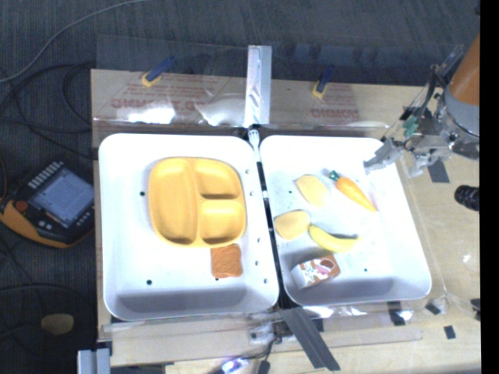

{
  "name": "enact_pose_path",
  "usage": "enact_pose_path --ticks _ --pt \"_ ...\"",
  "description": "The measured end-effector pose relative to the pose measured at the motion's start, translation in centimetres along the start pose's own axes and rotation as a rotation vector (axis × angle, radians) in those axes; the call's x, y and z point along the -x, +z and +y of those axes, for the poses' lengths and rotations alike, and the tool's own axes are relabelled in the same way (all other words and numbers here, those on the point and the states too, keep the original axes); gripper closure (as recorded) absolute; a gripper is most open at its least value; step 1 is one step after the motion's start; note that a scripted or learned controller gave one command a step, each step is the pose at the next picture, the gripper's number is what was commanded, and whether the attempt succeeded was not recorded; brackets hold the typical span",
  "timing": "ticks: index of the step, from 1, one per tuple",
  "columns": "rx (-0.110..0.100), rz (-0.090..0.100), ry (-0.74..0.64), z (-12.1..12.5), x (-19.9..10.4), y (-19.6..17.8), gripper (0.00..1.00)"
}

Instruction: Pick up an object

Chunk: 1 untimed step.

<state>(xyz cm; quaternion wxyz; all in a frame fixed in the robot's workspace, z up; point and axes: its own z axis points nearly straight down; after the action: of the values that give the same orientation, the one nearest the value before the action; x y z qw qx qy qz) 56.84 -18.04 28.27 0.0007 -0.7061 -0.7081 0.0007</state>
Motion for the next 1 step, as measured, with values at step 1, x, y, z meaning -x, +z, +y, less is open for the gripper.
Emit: enact_pose_path --ticks 1 --pt "0.001 0.001 0.085 -1.11 1.19 1.02 0.0"
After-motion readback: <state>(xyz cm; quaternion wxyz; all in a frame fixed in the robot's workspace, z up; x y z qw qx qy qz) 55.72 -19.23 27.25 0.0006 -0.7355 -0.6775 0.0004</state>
